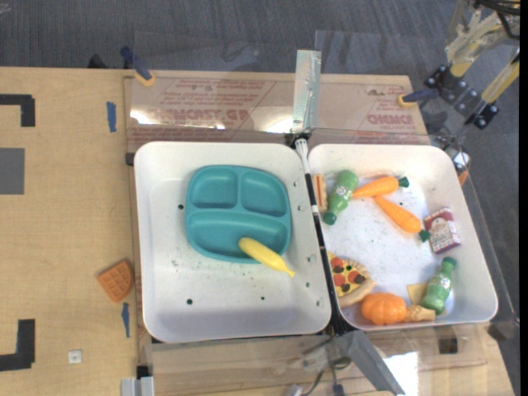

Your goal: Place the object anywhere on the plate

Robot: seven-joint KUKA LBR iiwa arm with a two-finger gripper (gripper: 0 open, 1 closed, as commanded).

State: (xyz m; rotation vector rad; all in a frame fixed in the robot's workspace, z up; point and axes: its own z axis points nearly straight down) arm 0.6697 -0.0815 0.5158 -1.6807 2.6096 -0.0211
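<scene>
Two bins: left bin (157, 304) holds the plate; right bin (474, 246) holds the spare items. They sit side by side, touching along a central divider.
Plate: teal, three compartments (235, 209), placed in the upper middle of the left bin, clear of the walls, so that it can be reached from above on every side.
Banana: yellow (266, 254), lying at a slant across the plate's lower right rim. Its upper end rests on the plate; its lower tip overhangs onto the bin floor.
Task status: judged largely met, since the banana bears on the plate. The overhang makes the placement marginal; a nudge could slide it off the rim.
Gripper: cannot tell whether open or closed. Nothing is seen gripping the banana, which lies free.
Right bin contents: green bottle (340, 195) and two carrots (375, 187) (399, 215) at the top; red packet (442, 230) at the right wall; pizza slice (350, 275), orange pumpkin (384, 308) and second green bottle (439, 287) along the lower edge.
Layout reason: the items are scattered loosely with gaps between most of them, apparently so that each can be picked singly.
Outside bins: a waffle piece (115, 280) lies on the bench left of the left bin, well apart from the plate.
Risk: the banana's round body may roll on the raised rim.
</scene>
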